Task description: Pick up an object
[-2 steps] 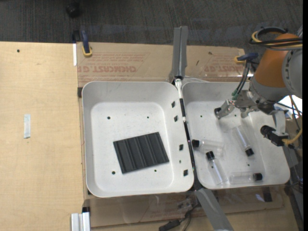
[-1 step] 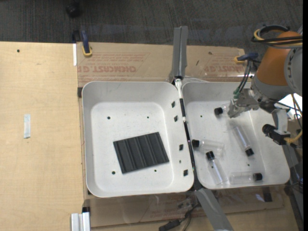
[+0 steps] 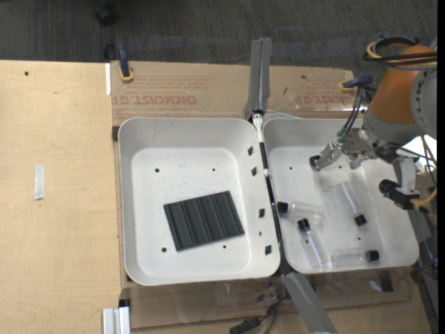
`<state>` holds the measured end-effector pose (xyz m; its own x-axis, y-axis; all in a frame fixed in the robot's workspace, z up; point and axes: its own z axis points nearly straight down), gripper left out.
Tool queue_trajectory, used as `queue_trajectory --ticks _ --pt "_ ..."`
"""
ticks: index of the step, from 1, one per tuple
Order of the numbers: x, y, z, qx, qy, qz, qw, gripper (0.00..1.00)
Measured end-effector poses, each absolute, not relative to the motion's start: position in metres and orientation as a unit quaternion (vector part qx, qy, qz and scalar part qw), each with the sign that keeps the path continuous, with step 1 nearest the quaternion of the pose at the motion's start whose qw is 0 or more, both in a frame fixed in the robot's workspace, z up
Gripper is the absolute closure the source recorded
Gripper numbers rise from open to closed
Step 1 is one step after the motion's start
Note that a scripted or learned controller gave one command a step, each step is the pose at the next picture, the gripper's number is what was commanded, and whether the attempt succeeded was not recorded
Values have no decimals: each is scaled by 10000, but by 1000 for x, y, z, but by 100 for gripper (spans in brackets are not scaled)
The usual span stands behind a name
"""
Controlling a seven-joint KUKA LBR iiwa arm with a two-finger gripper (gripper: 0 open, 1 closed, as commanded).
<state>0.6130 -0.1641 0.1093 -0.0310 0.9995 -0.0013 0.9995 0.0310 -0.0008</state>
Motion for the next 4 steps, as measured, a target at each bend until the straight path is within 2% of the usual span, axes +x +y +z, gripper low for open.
queue_trajectory --ticks 1,2,3,4 --pt "569 -190 91 6980 7161 -6 -5 0" --pt "569 -192 100 6997 7144 -8 -5 100" --pt "581 -144 200 6913 7226 -6 0 100" --pt "599 -92 224 7038 7104 -13 -3 100"
